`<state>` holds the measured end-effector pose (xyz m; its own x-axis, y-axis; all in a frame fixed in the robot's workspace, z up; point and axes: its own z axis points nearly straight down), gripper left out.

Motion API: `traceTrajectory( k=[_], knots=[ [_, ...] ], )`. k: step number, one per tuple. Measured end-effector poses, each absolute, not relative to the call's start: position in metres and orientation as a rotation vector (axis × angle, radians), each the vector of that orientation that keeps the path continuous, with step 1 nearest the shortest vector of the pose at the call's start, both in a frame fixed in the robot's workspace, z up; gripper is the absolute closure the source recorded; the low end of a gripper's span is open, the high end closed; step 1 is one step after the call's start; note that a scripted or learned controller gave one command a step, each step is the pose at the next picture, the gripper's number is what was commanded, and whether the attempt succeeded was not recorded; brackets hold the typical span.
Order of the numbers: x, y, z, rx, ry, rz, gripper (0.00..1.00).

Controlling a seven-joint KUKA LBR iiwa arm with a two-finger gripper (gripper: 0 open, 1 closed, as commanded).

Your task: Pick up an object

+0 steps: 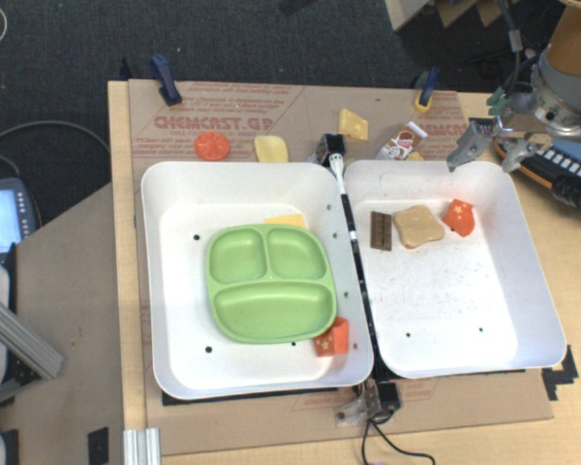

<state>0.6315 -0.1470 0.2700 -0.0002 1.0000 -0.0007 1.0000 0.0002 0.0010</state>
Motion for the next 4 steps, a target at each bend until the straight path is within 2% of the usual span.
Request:
traceTrajectory(
  k=[1,2,3,4],
  knots=[
    [0.601,-0.204,0.159,2.234,2.221,-0.011,0.0],
    [0.652,-0.174,0.102,2.21,2.214,0.014,0.0],
    [0.629,-0.203,0.087,2.222,2.218,0.0,0.0],
    [0.657,-0.21,0.086,2.217,2.222,0.003,0.0]
  ],
)
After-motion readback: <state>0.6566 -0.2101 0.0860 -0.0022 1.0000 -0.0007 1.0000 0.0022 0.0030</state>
